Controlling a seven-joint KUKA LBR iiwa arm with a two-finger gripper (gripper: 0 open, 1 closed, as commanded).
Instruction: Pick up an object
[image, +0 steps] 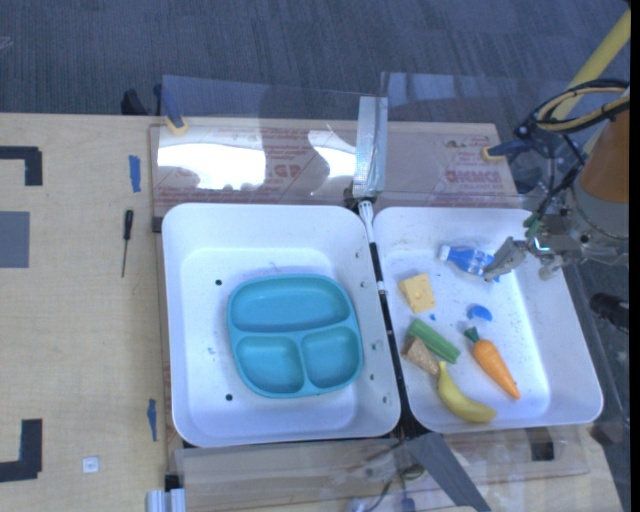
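A small blue-and-white tube (463, 259) lies in the far part of the right bin (570, 395), and the gripper (512, 254) is seen just beside its right end, low over the bin floor. Whether the jaws are open or closed cannot be told at this size. Nothing is seen between them, so no object can be said to be held.

If the tube is the target, the jaws should be centred across its narrow width and lowered until they straddle it before any closing, since a grip taken at the very end is likely to slip off. A straight lift should follow, clear of the bin wall close behind.

Nearer the front of the same bin, a yellow block (418, 293), a green piece (433, 339), a small blue piece (480, 313), a carrot (494, 367) and a banana (462, 396) are spread apart, so side approaches are mostly free. In the left bin (190, 250) a teal divided plate (294, 333) is set. Both bins rest on a pale wooden bench (70, 330) with blue tape marks; grey carpet lies beyond.
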